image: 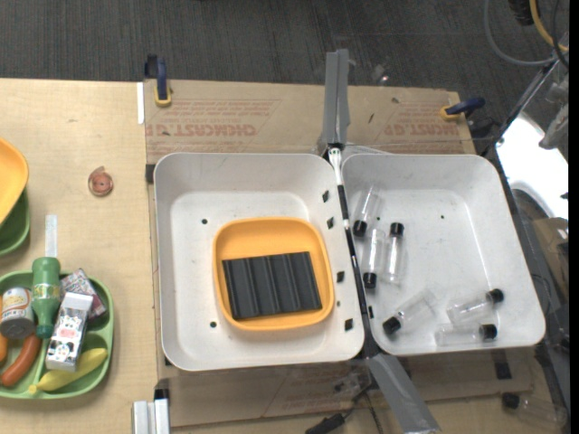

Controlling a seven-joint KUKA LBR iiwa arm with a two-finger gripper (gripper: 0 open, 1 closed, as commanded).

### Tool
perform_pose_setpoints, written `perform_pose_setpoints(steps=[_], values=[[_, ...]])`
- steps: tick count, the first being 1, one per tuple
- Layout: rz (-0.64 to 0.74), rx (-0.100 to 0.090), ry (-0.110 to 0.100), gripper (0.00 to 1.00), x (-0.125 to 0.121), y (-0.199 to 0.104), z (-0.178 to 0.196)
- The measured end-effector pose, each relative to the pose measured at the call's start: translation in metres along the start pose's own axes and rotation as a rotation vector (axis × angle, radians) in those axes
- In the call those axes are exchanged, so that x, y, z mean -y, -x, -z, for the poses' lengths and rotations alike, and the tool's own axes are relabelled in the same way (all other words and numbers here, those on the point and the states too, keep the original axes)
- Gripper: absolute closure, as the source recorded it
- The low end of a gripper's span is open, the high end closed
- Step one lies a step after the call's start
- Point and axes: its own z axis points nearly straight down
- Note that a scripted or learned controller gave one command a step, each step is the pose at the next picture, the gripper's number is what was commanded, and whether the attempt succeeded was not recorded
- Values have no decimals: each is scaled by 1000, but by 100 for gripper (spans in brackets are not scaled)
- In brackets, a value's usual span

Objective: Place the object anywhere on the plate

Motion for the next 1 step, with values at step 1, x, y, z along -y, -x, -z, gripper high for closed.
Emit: perform_pose_setpoints(steps=[1], values=[[277,0,-1,0,-9,-5,18]])
